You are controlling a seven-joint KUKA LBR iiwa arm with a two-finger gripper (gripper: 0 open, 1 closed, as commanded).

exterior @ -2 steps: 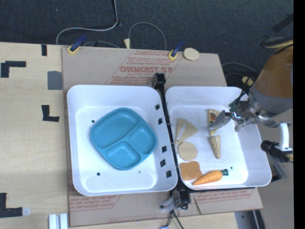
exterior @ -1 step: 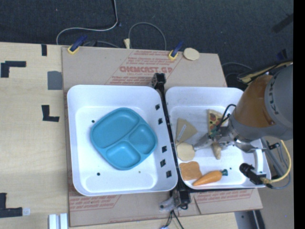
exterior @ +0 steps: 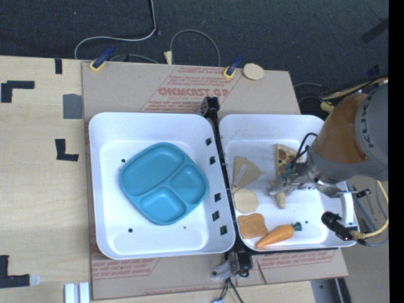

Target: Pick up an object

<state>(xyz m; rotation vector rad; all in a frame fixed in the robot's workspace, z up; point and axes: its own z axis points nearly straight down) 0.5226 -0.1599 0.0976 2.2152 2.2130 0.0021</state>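
Down at the front of your right bin (exterior: 315,122) lies a toy carrot (exterior: 276,235), orange with a green top, and just beside it to the left sits an orange-brown slice of toast (exterior: 251,225). Behind the toast you have a pale round cracker (exterior: 245,200), and behind that a tan wedge (exterior: 244,171) near the divider between the bins. A pizza slice (exterior: 283,156) lies toward the back of the same bin.

Your gripper (exterior: 280,193) is low in the right bin, between the pizza slice and the carrot, with the grey arm and its orange band (exterior: 341,131) coming in from the right. You cannot tell from this angle whether it is open or closed, or whether anything sits in it.

Your left bin (exterior: 101,169) holds a blue divided plate (exterior: 164,182), roughly centred and well apart from the gripper. A small tan disc (exterior: 253,72) rests on the cardboard (exterior: 126,87) behind the bins.
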